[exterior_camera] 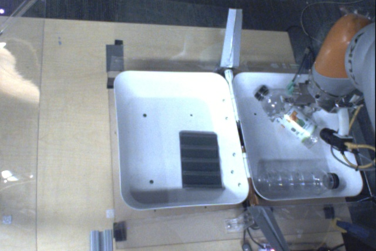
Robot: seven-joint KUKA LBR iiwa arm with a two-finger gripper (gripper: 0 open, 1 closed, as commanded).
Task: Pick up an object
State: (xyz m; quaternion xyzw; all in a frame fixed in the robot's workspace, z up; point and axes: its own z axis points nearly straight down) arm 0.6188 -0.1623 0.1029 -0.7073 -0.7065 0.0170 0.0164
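A small clear bottle (281, 114) with a black cap and a green-and-red label lies slantwise in the back of the right bin (252, 144). My gripper (301, 98) hangs over the bottle's upper right part, below the orange band (339, 47) of the arm; the wrist hides how it meets the bottle. A bigger clear bottle (292, 180) with a dark cap lies along the right bin's front wall. In the left bin (147, 97) a black ribbed block (200, 159) lies flat near the front right.
A grey metal bar (232, 38) sticks out behind the gap between the bins. A black bracket (115, 59) sits at the left bin's back left corner. Cables (345, 144) loop at the right bin's right wall.
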